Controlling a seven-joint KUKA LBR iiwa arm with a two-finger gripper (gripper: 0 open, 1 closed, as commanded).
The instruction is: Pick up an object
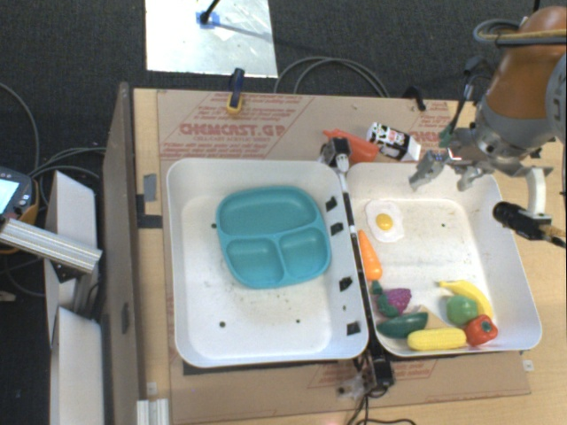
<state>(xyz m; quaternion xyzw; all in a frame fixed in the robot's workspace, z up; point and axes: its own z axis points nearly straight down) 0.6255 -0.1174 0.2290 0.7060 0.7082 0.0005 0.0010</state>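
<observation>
Two glossy white bins (266, 343) — smooth plastic food (386, 222)

Your arm, reaching in from the right.
The orange-banded wrist tilts downward; your gripper (447, 173) hangs with both fingers (423, 173) spread apart, seemingly holding nothing, though they're blurred.

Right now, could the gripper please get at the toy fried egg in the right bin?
Probably yes: the gripper hovers above the bin's far edge, and the fried egg lies alone, uncovered.
</observation>
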